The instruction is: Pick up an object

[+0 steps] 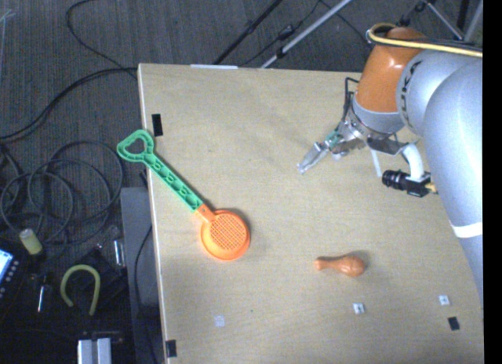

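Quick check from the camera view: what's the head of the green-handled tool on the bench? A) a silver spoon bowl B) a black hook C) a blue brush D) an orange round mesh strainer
D: the green handle ends in a round orange mesh strainer head, lying flat on the bench, left of the small orange drumstick-shaped piece.

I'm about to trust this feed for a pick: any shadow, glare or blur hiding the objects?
Camera view: even, soft light, no glare; the strainer and the orange drumstick toy cast faint shadows and read clearly; the gripper is small and slightly soft, its jaws hard to read.
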Tool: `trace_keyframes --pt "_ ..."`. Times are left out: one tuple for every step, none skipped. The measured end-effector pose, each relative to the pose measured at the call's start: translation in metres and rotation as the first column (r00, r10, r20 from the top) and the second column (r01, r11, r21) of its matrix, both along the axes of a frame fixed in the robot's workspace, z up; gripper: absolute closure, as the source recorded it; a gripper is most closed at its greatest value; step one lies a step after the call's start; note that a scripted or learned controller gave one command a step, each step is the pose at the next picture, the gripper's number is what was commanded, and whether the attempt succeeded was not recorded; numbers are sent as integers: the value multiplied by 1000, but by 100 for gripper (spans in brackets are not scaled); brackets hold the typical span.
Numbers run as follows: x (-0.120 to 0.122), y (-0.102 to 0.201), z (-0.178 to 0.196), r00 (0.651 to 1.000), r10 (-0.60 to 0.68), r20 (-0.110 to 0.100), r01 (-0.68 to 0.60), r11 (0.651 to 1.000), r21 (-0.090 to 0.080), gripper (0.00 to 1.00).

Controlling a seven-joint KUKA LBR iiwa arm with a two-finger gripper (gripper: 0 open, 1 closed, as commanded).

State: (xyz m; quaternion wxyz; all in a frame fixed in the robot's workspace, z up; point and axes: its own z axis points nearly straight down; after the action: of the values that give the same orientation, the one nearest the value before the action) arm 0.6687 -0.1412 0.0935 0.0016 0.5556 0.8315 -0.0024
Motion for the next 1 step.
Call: trace_keyframes --pt "0 41 -9 999 39 0 -39 999 4 0"
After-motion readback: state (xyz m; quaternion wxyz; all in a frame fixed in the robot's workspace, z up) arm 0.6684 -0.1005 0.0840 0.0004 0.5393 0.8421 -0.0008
